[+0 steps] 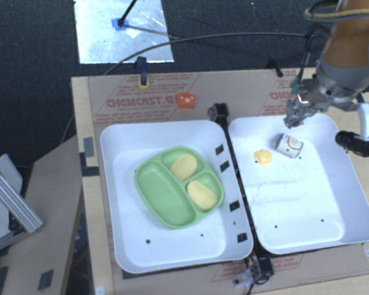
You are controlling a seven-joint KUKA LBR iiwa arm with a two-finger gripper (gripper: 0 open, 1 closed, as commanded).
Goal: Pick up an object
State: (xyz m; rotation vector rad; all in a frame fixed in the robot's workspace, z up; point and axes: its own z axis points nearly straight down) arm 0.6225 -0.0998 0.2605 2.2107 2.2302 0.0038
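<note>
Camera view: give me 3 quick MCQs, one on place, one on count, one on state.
1. Where does the green plate lie?
A. left bin
B. right bin
C. on the bench outside both bins

2. How many yellow pieces lie in the plate's compartments?
A. one
B. two
C. four

3. How does the small white carton sit?
A. lifted clear of the bin
B. on the right bin floor below the gripper
C. on the plate

Answers: 1 A, plate sits in the left bin. 2 B, one per small compartment. 3 B, it rests on the floor near the yellow lump.
</note>
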